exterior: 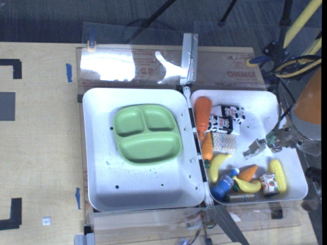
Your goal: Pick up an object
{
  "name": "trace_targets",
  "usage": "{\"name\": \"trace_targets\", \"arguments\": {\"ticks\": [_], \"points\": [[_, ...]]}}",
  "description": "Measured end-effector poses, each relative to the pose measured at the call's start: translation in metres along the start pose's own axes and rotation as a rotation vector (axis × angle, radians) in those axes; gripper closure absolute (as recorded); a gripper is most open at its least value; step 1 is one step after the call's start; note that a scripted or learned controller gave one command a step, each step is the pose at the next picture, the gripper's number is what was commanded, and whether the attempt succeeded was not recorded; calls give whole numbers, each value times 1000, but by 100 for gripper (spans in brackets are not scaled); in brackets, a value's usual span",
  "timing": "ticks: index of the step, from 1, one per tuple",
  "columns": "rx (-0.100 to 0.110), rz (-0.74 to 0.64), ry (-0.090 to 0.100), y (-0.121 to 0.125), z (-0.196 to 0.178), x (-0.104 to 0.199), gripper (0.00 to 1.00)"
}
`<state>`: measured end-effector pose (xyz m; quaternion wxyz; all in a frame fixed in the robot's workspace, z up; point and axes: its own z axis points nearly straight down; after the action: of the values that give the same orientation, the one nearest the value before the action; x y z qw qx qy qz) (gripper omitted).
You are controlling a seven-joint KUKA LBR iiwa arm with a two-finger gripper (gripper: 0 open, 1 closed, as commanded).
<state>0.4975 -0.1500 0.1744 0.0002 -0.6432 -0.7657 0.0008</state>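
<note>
Left bin (pixel 97 137): we log one green divided plate (pixel 147 133), lying flat at centre with bare white floor all round it, widest toward 6 o'clock.

Right bin (pixel 265 100): candidates for the pick crowd the 9 and 6 o'clock sides, likely tumbled there loose.
- Orange carrot (pixel 203 112) upright along the shared wall, a smaller orange piece (pixel 207 147) just below it
- Black-and-white cartons (pixel 226 117) and a speckled packet (pixel 224 142) beside the carrot
- Banana (pixel 218 165), blue bottle (pixel 223 185) and a second banana (pixel 247 186), touching in a heap
- Small can (pixel 269 184) and corn cob (pixel 278 173) at 5 o'clock

Gripper (pixel 254 150): reaches in from 3 o'clock, hovering over bare floor near the bin's middle; we cannot tell how it is set, and nothing shows in it.

Room: open floor at 1 o'clock; we judge the corn easiest to reach, though close to the wall
</note>
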Motion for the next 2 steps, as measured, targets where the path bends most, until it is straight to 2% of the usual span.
{"name": "trace_targets", "arguments": {"ticks": [1, 2], "points": [[1, 5, -1, 1, -6, -2, 100], [1, 5, -1, 1, -6, -2, 0]]}}
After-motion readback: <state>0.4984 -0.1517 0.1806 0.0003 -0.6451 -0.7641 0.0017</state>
